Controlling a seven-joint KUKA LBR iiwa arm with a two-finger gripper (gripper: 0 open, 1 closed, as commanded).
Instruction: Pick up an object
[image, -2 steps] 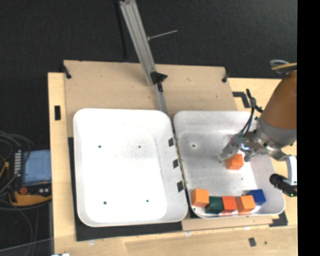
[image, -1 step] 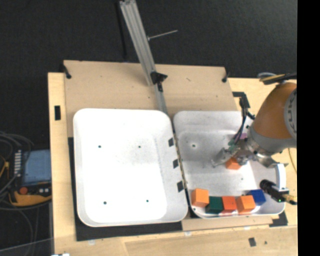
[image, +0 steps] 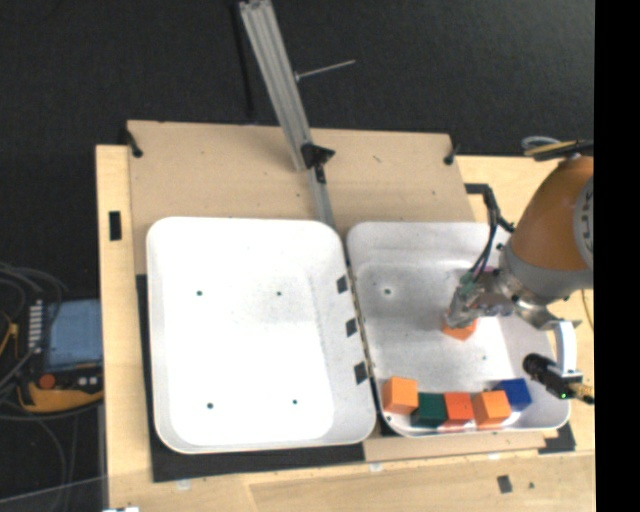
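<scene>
My gripper (image: 466, 312) is low over the middle of the right bin (image: 400, 260), reaching in from the right. A small orange block (image: 459, 331) peeks out right under its tip, partly hidden by it. I cannot tell from this view whether the block rests on the bin floor or is lifted. Along the right bin's front wall sit an orange block (image: 402, 393), a green block (image: 431, 409), two more orange blocks (image: 459, 406) (image: 491, 406) and a blue block (image: 515, 392).
The left bin (image: 245, 330) lies beside the right one, with a ridge of clips between them. A slanted metal rail (image: 290, 100) comes down from the top to the bins' back edge. The arm's grey and orange body (image: 555, 240) hangs over the right bin's right side.
</scene>
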